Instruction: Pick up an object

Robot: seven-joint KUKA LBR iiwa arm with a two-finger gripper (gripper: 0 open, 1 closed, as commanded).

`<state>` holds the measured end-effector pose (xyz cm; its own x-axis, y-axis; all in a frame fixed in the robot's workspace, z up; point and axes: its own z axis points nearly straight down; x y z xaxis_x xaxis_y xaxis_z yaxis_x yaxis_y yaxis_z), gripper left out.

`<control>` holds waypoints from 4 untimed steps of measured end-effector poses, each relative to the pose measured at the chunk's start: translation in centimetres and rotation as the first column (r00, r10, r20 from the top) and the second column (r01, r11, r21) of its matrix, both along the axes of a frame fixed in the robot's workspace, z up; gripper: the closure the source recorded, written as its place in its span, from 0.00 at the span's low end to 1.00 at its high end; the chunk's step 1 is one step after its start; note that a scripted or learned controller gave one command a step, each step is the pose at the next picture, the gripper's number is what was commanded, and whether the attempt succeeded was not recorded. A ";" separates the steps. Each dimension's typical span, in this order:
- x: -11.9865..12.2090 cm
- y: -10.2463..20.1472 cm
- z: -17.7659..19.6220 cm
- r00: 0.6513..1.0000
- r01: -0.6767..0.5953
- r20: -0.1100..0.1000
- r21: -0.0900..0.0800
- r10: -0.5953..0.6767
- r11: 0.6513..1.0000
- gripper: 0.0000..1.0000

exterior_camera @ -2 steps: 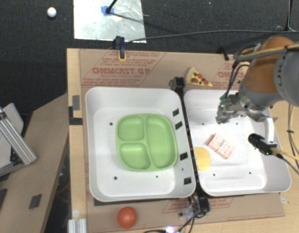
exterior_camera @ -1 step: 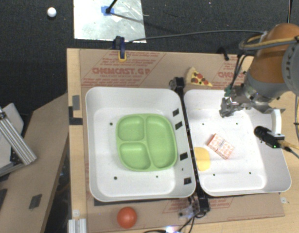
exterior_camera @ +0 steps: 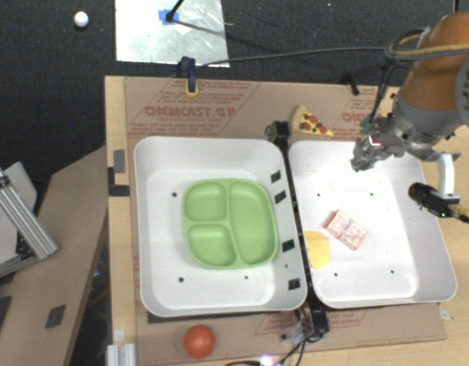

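In the right bin (exterior_camera: 417, 277), near its middle, lies a small pink and white packet (exterior_camera: 346, 229). A flat yellow piece (exterior_camera: 317, 249) rests at that bin's left wall, just left of the packet. My gripper (exterior_camera: 364, 158) hangs over the bin's back part, well above and behind the packet, with nothing visible in it. The grey arm with its orange band comes in from the upper right.
The left bin (exterior_camera: 154, 204) holds a green three-compartment plate (exterior_camera: 229, 223). A toy pizza slice (exterior_camera: 313, 122) lies on the cardboard behind the bins. An orange ball (exterior_camera: 199, 341) sits on the bench in front of the left bin. Black clips line the seam between the bins.
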<state>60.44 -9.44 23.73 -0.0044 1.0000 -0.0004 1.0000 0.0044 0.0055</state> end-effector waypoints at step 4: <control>4.4 20.2 -1.8 1.000 -0.003 -0.002 0.001 0.003 1.000 1.00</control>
